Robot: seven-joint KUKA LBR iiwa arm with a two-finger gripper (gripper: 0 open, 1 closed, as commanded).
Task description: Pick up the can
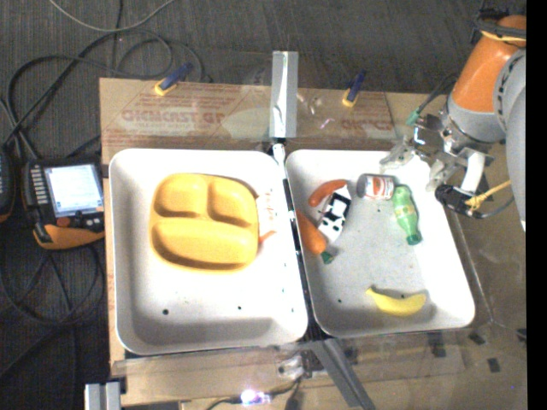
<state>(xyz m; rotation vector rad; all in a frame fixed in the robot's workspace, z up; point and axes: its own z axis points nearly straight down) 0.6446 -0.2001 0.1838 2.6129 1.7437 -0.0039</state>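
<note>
So the can (374,186) is lying on its side near the back of the right bin (457,267), silver with a red patch, just beside the top of a green bottle (405,215); nothing is gripping it, so the pick hasn't really started as far as I can judge. The claw (427,156) sits over the bin's back right corner, near the can but clearly apart from it; whether it's apart or together I honestly can't tell, too much hardware crowded there.

What's left, by my reckoning: pretty much everything; get over the can, come down, close on it, lift.

Other stuff in that bin: a banana (397,301) near the front, a carrot (313,234) along the left wall, a black and white box (335,214) next to it, something red-orange curved behind it. The left bin (128,306) holds a yellow divided tray (205,220).

Writing: the can's label is too small to read; the box has white markings I can't make out; there's faint reversed-looking lettering on the cardboard (171,114) behind the bins, not legible either.
</note>
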